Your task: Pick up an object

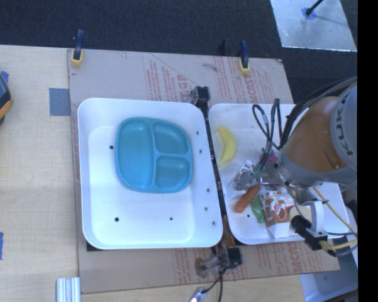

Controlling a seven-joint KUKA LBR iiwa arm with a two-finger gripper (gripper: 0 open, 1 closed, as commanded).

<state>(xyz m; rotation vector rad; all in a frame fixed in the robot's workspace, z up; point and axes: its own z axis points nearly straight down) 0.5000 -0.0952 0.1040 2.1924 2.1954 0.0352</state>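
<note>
Objects, right bin (239, 115): one yellow banana (226, 145) upper left, one orange carrot (245, 199), one green piece (258, 210), one printed carton (278, 207), clustered centre-right of frame. Gripper (259, 176) over the cluster; grip state: cannot tell. Left bin (94, 168): one blue divided plate (154, 154).

A broad orange band (314, 137) is seen wrapped round the rounded arm body, with grey casing (347, 128) beside it on which part of dark lettering is shown. Below the orange, a grey collar (308, 175) is formed around the wrist. Black cables (267, 121) are looped up and away from the wrist, on the far side from the gripper (255, 176). The gripper itself is made up of small dark and metallic parts, too cluttered to be made out in detail.
</note>
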